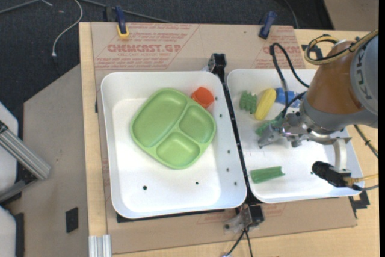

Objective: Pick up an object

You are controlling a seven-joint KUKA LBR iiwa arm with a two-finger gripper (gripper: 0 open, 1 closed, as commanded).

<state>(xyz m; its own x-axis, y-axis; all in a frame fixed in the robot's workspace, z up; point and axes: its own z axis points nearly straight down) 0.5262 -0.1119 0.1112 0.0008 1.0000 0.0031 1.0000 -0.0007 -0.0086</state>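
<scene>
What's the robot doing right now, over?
Gripper low in right bin, near small green piece; grip unclear. Yellow toy, green block loose nearby. Left bin: green divided plate, orange piece.

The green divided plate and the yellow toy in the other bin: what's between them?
In the camera view, between the green plate and the yellow toy sit a small orange object, the bins' adjoining rims, and a small green toy.
</scene>
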